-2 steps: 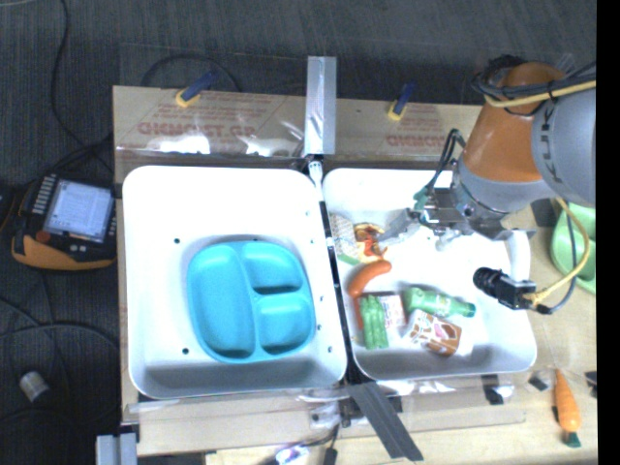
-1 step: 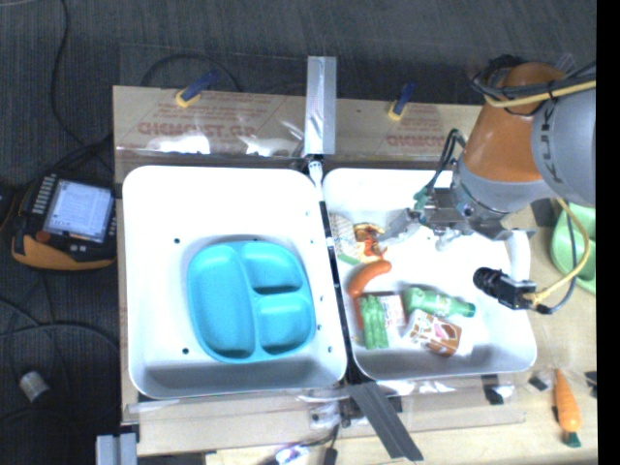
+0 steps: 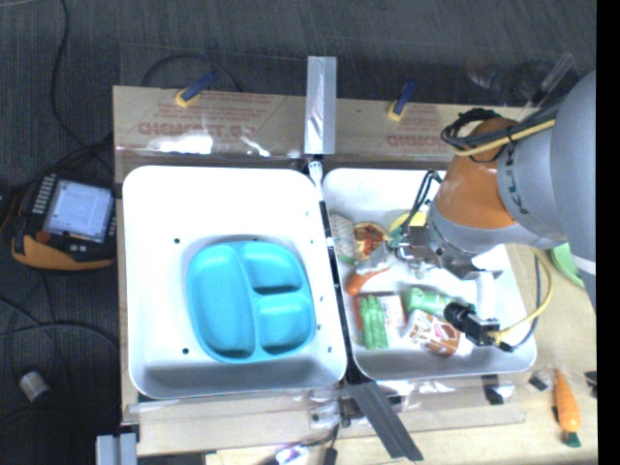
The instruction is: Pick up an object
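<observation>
the gripper (image 3: pixel 412 250) sits low among crowded packets (image 3: pixel 387 313) in the right bin (image 3: pixel 436 361) — whether its pincer is wide or narrow i cannot tell — so it may well pinch two or slip off.

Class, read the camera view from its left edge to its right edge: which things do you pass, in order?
Handheld device with a screen on the floor → blue divided tray in the left bin → green packet in the right bin → arm's orange band → orange carrot-shaped item.
</observation>
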